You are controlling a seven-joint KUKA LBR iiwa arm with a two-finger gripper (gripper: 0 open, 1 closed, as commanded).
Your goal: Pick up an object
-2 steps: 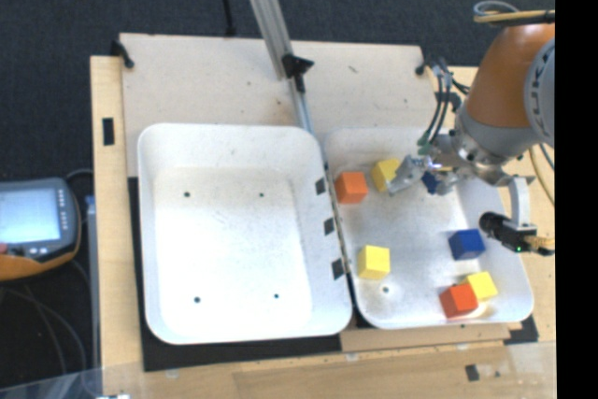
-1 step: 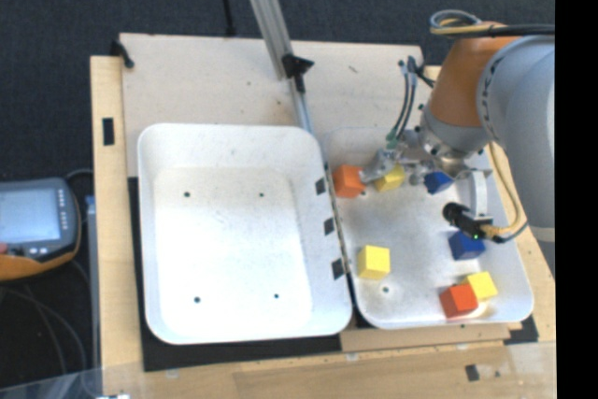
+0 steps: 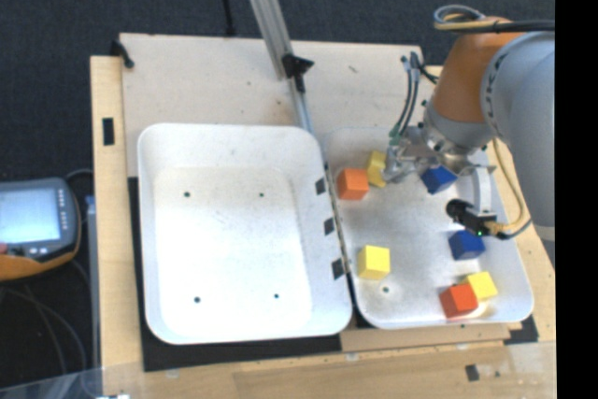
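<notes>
Gripper (image 3: 400,165) low at upper middle of right bin (image 3: 411,313), jaw state cannot tell; nearest yellow block (image 3: 377,169) just beside it looks light, rigid, smooth — grip opposite flat faces

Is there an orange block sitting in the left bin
No, both orange blocks lie in the right bin, among yellow and blue ones.

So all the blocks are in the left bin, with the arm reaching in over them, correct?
Not the left bin: the camera view shows the blocks, such as the orange block and yellow block, in the right bin. The arm does reach in over them.
</notes>
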